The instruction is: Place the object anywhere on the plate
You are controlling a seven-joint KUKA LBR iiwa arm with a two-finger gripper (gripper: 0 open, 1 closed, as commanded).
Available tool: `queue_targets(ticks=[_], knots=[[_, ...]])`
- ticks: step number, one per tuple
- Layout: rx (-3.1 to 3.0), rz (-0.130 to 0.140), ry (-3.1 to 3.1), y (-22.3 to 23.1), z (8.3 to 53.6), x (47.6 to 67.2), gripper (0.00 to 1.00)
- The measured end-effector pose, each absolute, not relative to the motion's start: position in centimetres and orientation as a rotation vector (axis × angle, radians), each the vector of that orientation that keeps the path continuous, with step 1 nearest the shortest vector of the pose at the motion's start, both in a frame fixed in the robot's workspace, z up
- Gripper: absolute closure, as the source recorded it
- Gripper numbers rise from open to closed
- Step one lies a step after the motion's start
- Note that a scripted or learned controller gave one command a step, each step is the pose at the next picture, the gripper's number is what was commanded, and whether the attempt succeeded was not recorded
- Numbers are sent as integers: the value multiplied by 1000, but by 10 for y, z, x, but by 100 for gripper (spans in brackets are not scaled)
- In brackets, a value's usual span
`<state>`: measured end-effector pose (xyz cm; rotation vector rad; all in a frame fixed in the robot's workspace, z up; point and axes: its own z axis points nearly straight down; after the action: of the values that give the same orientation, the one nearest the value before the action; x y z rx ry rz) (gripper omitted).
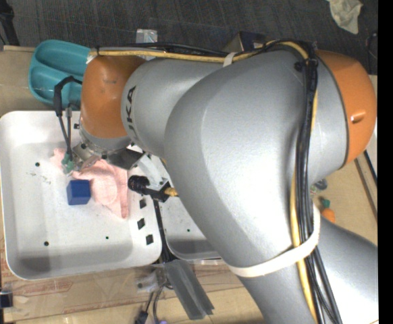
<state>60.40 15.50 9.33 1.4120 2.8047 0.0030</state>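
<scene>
Gripper (75, 159) over left bin (21, 248), jaw state unclear; blue cube (79, 192) beside pink cloth (112, 181).

Blue cube (79, 192), pink cloth (110, 183) (pale), white bin (21, 201), teal container (53, 66).

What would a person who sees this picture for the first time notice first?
The big grey arm with its orange band covers most of the view, reaching from the right over the left white bin. In that bin a small blue cube lies beside a pink cloth. A teal object sits behind the bin.
</scene>
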Motion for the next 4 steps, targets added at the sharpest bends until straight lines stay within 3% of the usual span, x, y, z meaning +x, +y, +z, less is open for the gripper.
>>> queue_targets(ticks=[1, 2, 3, 4], knots=[[1302, 2, 2856, 111, 94, 658, 100], [1313, 1, 2852, 112, 94, 655, 100], [1349, 0, 2836, 59, 193, 587, 100], [1453, 3, 2783, 113, 96, 602, 100]])
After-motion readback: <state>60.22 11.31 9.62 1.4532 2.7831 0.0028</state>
